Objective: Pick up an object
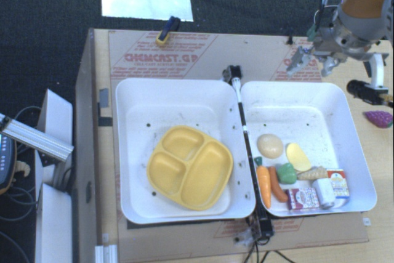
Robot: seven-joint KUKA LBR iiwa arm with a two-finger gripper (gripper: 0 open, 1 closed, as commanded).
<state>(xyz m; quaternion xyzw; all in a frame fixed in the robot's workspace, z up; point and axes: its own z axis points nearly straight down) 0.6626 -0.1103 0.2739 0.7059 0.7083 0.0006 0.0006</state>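
right bin (pixel 345 101), front edge: cluster of toy foods — orange carrot (pixel 263 186), green piece (pixel 286 173), cream round item (pixel 269 145), yellow oval (pixel 298 156), red-and-white carton (pixel 302 198) with print too small to read, second small box (pixel 339 182) likewise illegible, white cylinder (pixel 324 193) lying between them. left bin (pixel 132 101): yellow three-compartment tray (pixel 190 166), tilted toward the front. board (pixel 184 55) under both bins: red lettering "chemcast gp", repeated and partly covered by the bins. gripper (pixel 313 60) above the board's back right corner, beyond the right bin's back edge, nothing between its fingers; their spread is hard to judge. arm cut off at the frame's top right. purple object (pixel 378 118) cut off at the right edge.
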